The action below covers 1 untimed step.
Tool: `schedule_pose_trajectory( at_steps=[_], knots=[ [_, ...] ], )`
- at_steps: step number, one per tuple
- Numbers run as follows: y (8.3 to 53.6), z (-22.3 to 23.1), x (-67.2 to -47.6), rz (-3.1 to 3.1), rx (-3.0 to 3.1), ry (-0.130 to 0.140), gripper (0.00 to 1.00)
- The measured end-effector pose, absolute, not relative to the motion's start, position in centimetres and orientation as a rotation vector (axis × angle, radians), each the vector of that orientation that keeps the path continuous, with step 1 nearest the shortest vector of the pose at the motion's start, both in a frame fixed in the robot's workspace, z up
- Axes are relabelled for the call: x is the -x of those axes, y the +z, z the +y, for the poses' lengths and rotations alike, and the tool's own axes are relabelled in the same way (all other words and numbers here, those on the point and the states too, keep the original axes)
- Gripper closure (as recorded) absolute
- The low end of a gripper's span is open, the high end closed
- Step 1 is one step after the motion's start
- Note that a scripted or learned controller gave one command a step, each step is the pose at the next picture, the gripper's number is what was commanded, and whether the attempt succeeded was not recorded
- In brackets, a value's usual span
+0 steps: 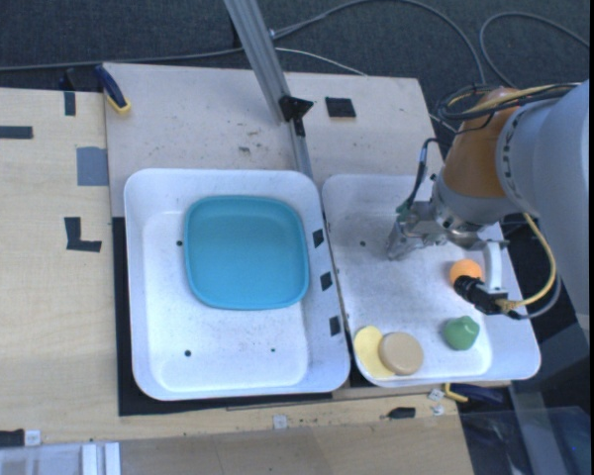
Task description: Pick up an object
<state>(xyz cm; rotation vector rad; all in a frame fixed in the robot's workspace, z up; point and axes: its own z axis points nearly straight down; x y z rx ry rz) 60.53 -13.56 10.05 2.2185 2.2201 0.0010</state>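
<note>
My gripper (408, 241) hangs over the upper middle of the right bin (376, 275), fingers pointing down at the bare bin floor with nothing visible between them. An orange ball (465, 269) lies just right of it, partly behind the wrist cable. A green rounded object (461, 332) sits near the bin's lower right. A tan disc (402, 352) rests on a yellow flat piece (368, 348) at the bin's front edge. A blue square plate (246, 250) lies in the left bin (158, 344).
A slanted metal pole (267, 62) runs from the top down to the seam between the bins. Black clips (327, 281) line the divider. Cables (515, 300) loop off the wrist over the right bin's right rim.
</note>
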Motion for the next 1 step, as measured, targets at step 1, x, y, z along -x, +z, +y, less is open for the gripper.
schedule_pose_trajectory(
  at_steps=[1],
  knots=[
    [14.85,-12.65,-60.97,2.221,-2.218,0.003,1.0]
  ],
)
